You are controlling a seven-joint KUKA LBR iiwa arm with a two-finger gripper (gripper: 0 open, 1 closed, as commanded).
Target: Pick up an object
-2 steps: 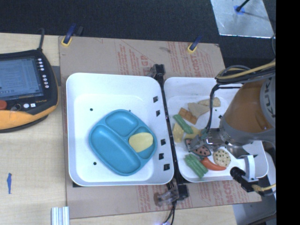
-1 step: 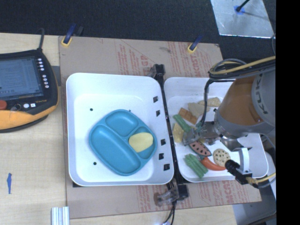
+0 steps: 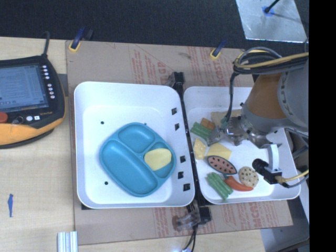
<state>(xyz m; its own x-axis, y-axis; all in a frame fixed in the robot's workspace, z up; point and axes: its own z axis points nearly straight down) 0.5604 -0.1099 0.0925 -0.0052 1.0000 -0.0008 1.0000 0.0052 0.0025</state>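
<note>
Toy food pieces (image 3: 220, 164) lay in the right bin (image 3: 294, 193), clustered from 9 to 6 o'clock. Gripper (image 3: 223, 133) reached in from 3 o'clock, low over the pile; finger state could not be told. Left bin (image 3: 89, 98) held a blue divided plate (image 3: 128, 161) bearing a yellow piece (image 3: 157, 158). Tablet pendant (image 3: 26, 96) sat at 9 o'clock.

Robotics lab (teach pendant (image 3: 29, 96)), clamped cardboard (image 3: 152, 62)

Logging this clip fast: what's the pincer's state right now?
Pincer: down in the right bin among the toy food; open or closed cannot be told.
</note>
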